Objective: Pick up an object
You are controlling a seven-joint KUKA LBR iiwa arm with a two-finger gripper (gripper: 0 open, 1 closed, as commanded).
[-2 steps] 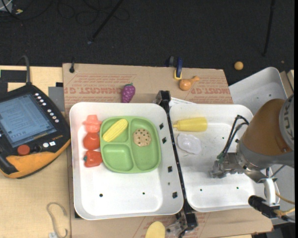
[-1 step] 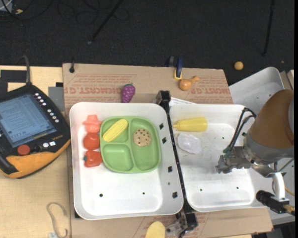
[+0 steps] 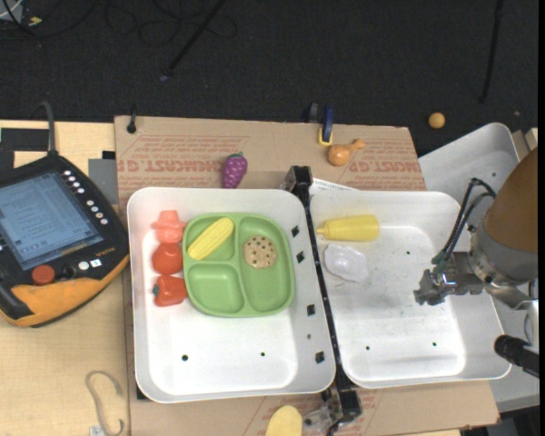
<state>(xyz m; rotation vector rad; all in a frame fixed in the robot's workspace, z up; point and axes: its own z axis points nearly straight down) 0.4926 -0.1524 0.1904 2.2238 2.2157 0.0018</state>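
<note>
Two shallow white bins side by side on a cardboard-covered bench: left bin [image 3: 163, 352] and right bin [image 3: 409, 352], rims touching along a dark centre divider. In the left bin, toward its far half: green compartment plate [image 3: 220, 291]. On the plate: yellow corn cob [image 3: 209, 237] in the far-left compartment, lying at a slant; round cookie [image 3: 260, 252] in the right compartment. Just left of the plate, touching or nearly touching its edge: column of three red and pink toy pieces [image 3: 167, 258]. In the right bin, at the far-left corner: yellow bottle-shaped toy [image 3: 349, 229], lying on its side, parallel to the far wall. Just near of it: clear, pale plastic object [image 3: 347, 263], outline hard to resolve against the white floor. Grey arm entering from the right, orange band visible at the right edge. Gripper [image 3: 433, 289] low over the right half of the right bin, well apart from the yellow toy and the clear object. Finger opening: cannot tell; nothing seen between them. Outside the bins, on the cardboard beyond the far walls: purple grape cluster [image 3: 233, 169] and orange pear-shaped toy [image 3: 342, 152]. Left of the bins, on the bench: control pendant [image 3: 45, 234] with screen. At the near edge, below the bins: yellow rounded object [image 3: 284, 421].
</note>
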